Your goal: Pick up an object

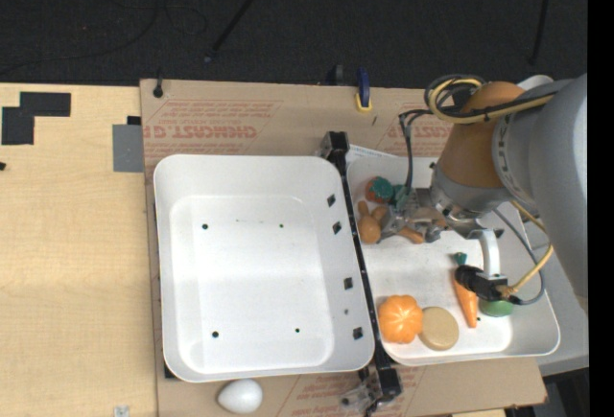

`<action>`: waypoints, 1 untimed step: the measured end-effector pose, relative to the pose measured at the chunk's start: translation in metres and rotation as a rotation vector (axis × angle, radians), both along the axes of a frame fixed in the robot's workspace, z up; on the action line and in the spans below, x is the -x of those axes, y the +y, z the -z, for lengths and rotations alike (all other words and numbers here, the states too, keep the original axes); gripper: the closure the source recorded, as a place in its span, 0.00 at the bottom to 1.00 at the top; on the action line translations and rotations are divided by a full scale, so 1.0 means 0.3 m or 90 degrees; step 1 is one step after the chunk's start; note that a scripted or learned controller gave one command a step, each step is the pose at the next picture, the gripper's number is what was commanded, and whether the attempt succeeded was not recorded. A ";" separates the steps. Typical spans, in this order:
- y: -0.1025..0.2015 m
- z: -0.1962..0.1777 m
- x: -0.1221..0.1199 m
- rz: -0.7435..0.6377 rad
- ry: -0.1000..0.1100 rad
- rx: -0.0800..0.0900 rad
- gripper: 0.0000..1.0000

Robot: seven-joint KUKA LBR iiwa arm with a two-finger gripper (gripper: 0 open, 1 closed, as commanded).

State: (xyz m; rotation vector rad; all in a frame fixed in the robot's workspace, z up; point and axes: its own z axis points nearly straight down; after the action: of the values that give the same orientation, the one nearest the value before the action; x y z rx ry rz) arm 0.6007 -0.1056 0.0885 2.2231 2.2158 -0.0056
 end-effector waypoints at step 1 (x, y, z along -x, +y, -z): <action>0.026 -0.004 -0.140 0.001 0.003 0.012 0.00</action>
State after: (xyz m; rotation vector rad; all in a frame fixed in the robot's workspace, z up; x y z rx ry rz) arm 0.6427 -0.0978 0.0897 2.2171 2.2081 -0.0311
